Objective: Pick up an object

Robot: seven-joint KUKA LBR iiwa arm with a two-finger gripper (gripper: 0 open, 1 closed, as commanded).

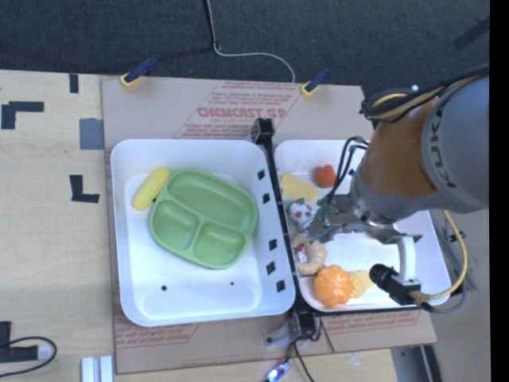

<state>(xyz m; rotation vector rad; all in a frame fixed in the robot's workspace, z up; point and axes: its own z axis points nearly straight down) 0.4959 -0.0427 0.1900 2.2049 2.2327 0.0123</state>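
Basically mid-attempt, nothing lifted as far as I can see. The grey KUKA arm with the orange band (406, 161) reaches in from the right and is down low over the right-hand shallow white plastic bin (436, 255), with its two-finger gripper (318, 228) near that bin's left wall. Cannot tell the gripper's state; the wrist hides most of it and the metal parts blur together. Candidate objects all lie in the right bin: a small white piece with red spots (299, 211) just beside the gripper, a pale curled shrimp-like toy (314, 255) just below it, a round orange fruit toy (332, 285) at the bin's near edge, a pale yellow wedge-shaped block (296, 187) toward the far side, and a small red-orange rounded toy (324, 175) beside that. All of them appear to rest on the bin floor, none visibly between fingers. The left-hand shallow white plastic bin (191, 297) holds a green sectioned plastic tray (204, 217) and a yellow toy corn cob (150, 187) touching its upper left edge, well apart from the arm. Judging by position, the approach is done, while grasp and lift are left. The likely target is the spotted piece or the shrimp toy, but I can't tell which.
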